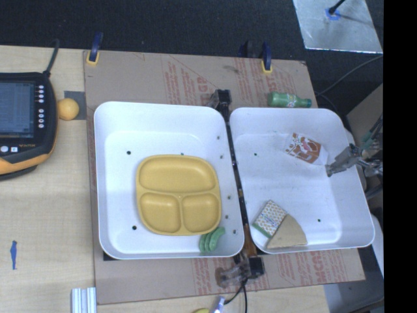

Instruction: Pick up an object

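A pale wood counter (pixel 39 207) carries a brown cardboard sheet (pixel 169 77) held by blue clamps (pixel 95 47) at its far edge. Beyond lies dark carpet (pixel 143 12), with a pale grey floor patch (pixel 335 15) at far right.
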You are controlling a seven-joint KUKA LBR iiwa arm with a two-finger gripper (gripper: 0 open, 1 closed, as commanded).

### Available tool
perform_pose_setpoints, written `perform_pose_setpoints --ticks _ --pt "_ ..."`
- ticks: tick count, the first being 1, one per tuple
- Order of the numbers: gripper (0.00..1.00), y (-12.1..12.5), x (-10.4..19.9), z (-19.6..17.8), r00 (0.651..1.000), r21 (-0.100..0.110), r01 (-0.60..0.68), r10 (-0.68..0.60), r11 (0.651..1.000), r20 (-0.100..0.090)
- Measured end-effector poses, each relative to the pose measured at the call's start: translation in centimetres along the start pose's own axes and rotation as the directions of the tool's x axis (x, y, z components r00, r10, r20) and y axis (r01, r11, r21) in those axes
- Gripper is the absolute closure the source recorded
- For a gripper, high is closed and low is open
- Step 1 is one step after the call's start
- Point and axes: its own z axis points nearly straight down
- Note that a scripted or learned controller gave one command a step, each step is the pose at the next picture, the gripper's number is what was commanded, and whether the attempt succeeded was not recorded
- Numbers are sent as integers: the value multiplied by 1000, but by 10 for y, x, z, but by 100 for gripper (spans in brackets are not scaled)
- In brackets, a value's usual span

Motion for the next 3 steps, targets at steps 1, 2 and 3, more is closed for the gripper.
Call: perform_pose_setpoints --ticks 1,2,3 --pt "0 29 -31 55 1000 2 1 -1 1000 0" --pt "0 102 -27 86 1000 1 2 -2 1000 1" --pt "0 153 -31 130 1000 1 2 -2 1000 0"
